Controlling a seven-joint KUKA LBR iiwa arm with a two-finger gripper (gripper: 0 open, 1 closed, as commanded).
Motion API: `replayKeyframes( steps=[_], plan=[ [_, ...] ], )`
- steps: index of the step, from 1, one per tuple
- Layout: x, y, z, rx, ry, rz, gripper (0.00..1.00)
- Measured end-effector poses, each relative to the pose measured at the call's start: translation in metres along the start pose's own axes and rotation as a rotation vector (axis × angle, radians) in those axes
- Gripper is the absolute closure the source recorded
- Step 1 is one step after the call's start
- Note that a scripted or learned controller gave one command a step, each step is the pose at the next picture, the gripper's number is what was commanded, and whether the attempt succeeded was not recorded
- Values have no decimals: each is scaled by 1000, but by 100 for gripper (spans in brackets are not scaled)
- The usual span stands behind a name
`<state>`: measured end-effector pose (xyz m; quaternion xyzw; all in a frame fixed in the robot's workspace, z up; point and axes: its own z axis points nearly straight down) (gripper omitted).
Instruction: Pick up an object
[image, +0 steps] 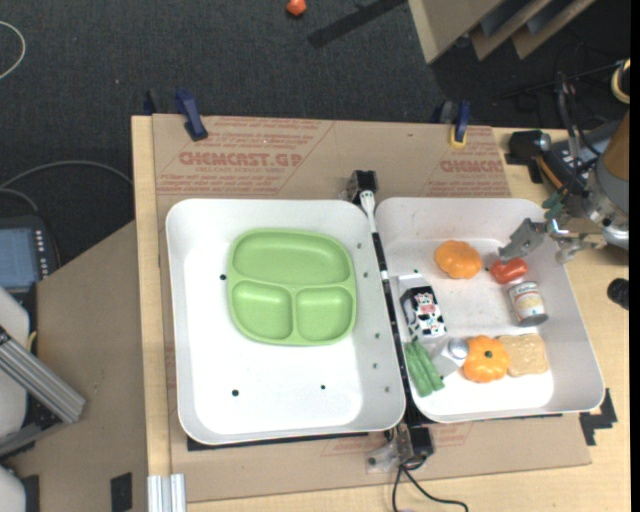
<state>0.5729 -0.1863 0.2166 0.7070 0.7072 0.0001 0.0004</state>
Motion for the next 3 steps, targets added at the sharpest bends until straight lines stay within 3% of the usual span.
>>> replayKeyframes(
  steps=[1,2,3],
  plan=[
    [34,65,136,-5,0,-5,0],
    [32,62,121,1,0,-2,100],
    [141,78,26,-9,2,-9,100]
  ],
)
